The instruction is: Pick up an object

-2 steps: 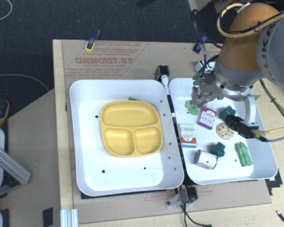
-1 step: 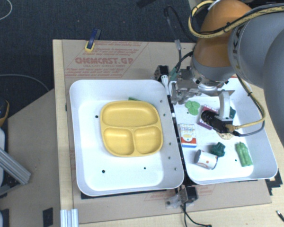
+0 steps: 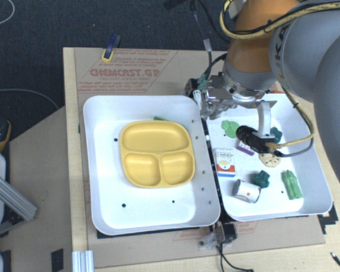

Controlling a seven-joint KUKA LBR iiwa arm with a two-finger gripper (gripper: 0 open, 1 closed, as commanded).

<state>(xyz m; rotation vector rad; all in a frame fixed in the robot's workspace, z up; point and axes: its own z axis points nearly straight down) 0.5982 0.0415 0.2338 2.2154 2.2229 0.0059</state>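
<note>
My tool (image 3: 214, 102) at the right bin (image 3: 306, 164) (grip: cannot tell).
One glossy yellow tray (image 3: 157, 153), three rounded compartments, in the left bin (image 3: 102, 169).

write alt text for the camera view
A grey arm with an orange band reaches from the right over the right bin, which holds small items, among them a green ridged piece and a white cup. The left bin holds a yellow divided plate.
</note>
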